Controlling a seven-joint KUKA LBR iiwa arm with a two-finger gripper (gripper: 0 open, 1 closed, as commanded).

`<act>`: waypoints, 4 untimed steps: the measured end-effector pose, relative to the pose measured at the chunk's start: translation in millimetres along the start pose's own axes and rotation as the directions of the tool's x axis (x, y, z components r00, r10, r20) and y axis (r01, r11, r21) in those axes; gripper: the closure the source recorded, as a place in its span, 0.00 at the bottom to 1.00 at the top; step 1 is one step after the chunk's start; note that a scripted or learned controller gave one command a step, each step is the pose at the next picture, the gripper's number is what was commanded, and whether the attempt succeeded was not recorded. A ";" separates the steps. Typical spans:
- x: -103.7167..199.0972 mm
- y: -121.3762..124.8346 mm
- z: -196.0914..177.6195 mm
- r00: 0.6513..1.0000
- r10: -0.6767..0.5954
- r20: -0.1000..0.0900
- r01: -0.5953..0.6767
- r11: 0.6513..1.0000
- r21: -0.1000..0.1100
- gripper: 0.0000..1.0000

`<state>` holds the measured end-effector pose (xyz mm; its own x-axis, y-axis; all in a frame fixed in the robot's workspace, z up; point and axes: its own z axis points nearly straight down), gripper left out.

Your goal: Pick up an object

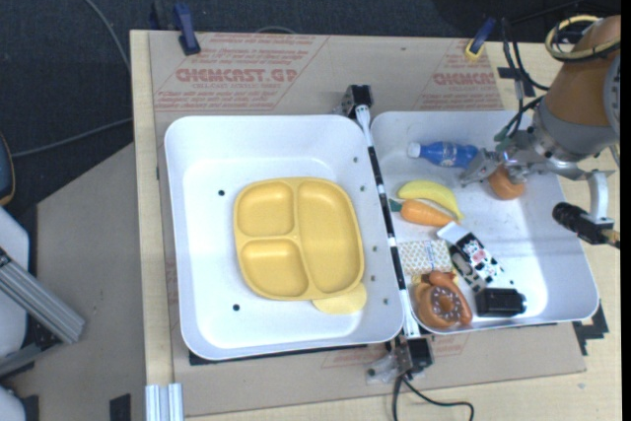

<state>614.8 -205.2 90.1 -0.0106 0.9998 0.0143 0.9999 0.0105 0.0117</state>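
The claw (508, 171) sat over an orange ball (507, 184) near the right bin's (567, 306) far wall, its state impossible to tell. Bare floor lay just right of the ball.

Glossy white plastic bins (197, 212) — smooth yellow plastic tray (296, 237), matt cardboard-look bench (246, 69), dark carpet-like floor (69, 64).
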 end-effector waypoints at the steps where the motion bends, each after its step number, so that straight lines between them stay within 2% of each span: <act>1: -4.7 0.1 -10.6 1.000 0.001 0.014 -0.001 1.000 -0.003 1.00; 2: 53.7 -22.7 -126.3 1.000 0.009 0.015 -0.009 1.000 0.012 1.00; 3: 128.2 -13.1 -125.4 1.000 0.008 0.013 -0.009 1.000 0.013 1.00; 4: 187.1 -53.1 -128.3 1.000 0.009 0.014 -0.009 1.000 0.015 1.00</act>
<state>558.3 -20.5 220.4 -0.0014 1.0000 0.0009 1.0000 0.0015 -0.0034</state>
